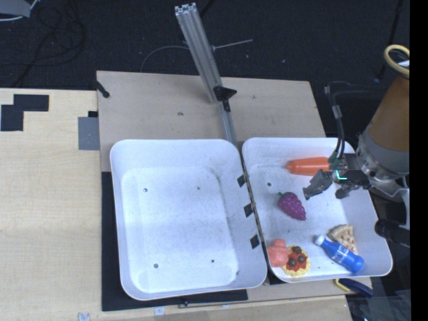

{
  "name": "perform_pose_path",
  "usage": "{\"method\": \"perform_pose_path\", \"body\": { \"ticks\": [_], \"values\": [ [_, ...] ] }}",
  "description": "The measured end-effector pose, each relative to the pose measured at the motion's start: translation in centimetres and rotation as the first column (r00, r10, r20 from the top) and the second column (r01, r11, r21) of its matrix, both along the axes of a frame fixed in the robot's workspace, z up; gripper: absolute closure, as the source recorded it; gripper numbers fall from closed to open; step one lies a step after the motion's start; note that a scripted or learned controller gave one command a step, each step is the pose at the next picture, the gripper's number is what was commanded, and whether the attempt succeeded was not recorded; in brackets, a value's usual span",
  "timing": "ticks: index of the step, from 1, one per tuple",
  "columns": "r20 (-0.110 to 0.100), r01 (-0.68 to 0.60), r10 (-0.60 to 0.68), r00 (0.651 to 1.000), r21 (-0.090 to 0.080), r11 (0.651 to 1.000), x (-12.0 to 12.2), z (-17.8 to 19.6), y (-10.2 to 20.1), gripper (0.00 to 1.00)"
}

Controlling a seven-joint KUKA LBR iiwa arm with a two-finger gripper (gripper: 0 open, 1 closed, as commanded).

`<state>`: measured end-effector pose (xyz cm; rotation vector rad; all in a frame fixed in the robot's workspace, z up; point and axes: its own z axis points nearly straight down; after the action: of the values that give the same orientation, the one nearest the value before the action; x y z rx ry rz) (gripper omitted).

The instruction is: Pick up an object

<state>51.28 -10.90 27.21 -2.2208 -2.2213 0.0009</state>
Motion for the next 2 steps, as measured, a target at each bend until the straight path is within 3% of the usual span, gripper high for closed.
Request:
{"method": "perform_pose_path", "body": {
  "ticks": [1, 2],
  "values": [
    [0.000, 0.000, 0.000, 1.000, 0.000, 1.000, 0.0, 0.0, 0.0, 0.00],
    [-0.003, 0.000, 0.000, 1.000, 0.000, 1.000, -0.5, -4.3, 0.1, 0.00]
  ]
}}
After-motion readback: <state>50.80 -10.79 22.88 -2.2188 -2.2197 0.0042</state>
